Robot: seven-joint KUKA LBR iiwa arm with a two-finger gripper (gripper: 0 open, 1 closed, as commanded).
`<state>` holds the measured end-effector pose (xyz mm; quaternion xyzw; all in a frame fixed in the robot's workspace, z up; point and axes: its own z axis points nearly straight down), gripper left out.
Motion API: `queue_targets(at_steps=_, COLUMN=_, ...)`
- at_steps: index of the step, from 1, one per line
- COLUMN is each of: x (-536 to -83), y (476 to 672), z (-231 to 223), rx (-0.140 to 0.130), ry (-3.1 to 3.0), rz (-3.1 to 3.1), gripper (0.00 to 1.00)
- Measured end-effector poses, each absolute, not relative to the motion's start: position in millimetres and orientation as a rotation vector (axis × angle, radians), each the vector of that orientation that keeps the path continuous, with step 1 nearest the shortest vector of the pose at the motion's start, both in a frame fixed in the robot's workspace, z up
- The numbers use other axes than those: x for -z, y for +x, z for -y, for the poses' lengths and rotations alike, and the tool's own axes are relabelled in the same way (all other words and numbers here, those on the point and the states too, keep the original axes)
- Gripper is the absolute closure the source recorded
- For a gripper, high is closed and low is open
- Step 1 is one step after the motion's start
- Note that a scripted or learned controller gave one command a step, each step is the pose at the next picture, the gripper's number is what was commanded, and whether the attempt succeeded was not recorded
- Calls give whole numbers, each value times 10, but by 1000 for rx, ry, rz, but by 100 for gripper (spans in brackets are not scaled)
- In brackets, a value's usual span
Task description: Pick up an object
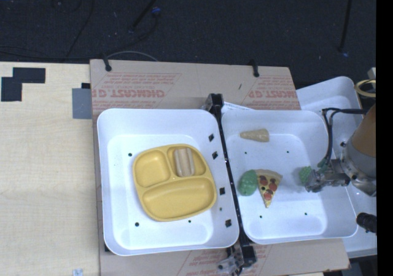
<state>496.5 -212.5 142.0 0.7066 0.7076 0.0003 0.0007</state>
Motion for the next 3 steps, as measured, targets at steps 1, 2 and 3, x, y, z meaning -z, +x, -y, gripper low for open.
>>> queue_targets(at_steps=1, x=-2009, y=4961, z=2044, rx=-3, ry=2217, rz=-2222, gripper=100)
queue_targets(at_steps=2, x=-2565, y=5014, z=1954, rx=-3, ry=2215, rz=-2223, gripper=100)
queue_targets(at_steps=3, x=-2434, y=5248, z=1493, rx=0, ry=2218, rz=-2229, gripper=100)
